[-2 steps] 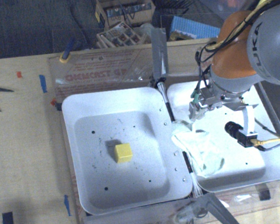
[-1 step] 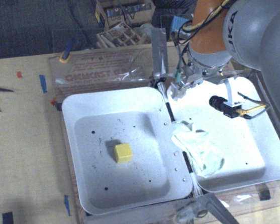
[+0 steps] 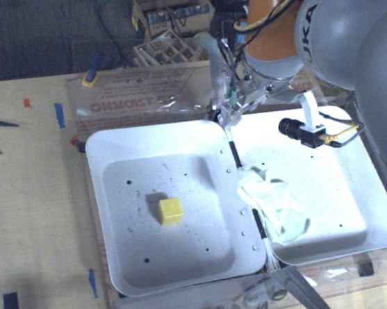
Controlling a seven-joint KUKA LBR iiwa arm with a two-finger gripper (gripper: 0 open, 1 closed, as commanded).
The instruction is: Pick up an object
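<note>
1. Broadly, the grey arm (image 3: 346, 26) with its orange band fills the upper right of the frame, reaching down toward the top edge of the two bins near the frame's centre.
2. The table (image 3: 32, 205) carries two shallow white bins side by side: the left bin (image 3: 109, 153) sits in the middle of the frame, the right bin (image 3: 356, 228) to its right, their rims meeting along a near-vertical seam.
3. A crumpled pale, translucent wrapper (image 3: 273, 207) lies in the right bin against that seam, spread from centre frame toward the lower right.
4. The gripper (image 3: 229, 113) hangs at the upper end of the seam, just above the bins' top rims; whether it is open or closed cannot be told, and nothing is visibly held in it.
5. A small yellow block (image 3: 170, 210) rests alone on the left bin's floor, a little left of frame centre.
6. The deciding relation: the block lies down and to the left of the gripper, well apart from it, while the wrapper lies almost straight below the gripper and nearer. The block is roughly square, with no clear long axis, so approach angle probably matters little; the wrapper looks harder to grip.
</note>
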